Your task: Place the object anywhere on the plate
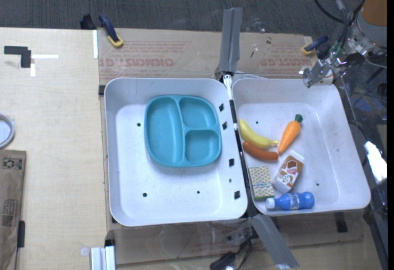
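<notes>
Gripper poised over the right bin's far rim — whether it is open or closed cannot be told.

The blue plate sits in the left bin. In the right bin lie a banana, hot dog, carrot, small carton, green packet and blue bottle — well apart from the gripper.

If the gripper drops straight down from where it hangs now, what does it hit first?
Most likely the far right rim or bare floor of the right bin. The gripper hangs over that corner, well clear of the carrot and banana. Depth is hard to judge from this slant.
</notes>
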You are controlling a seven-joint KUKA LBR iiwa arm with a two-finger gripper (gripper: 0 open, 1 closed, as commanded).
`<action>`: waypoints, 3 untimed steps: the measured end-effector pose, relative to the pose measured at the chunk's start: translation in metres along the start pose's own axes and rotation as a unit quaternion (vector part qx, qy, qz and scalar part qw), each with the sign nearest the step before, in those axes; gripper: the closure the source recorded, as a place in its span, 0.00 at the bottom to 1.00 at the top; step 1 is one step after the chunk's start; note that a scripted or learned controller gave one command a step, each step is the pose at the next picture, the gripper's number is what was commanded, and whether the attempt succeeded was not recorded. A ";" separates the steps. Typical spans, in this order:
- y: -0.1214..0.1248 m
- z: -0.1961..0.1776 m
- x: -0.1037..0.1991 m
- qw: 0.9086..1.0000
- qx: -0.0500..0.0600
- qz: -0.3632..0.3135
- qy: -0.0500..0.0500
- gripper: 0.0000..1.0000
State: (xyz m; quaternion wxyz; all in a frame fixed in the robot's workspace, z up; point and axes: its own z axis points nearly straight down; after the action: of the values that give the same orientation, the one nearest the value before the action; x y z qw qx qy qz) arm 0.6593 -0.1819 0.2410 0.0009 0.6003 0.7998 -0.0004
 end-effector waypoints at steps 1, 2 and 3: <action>0.013 0.078 0.046 0.997 0.001 -0.073 0.001 1.00; 0.014 0.049 0.115 0.992 0.000 -0.129 0.000 1.00; 0.040 0.050 0.140 0.995 0.000 -0.101 0.000 1.00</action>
State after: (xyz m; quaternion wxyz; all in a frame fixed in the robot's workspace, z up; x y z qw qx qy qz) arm 0.6590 -0.0366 0.1909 0.0004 0.5169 0.8561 -0.0004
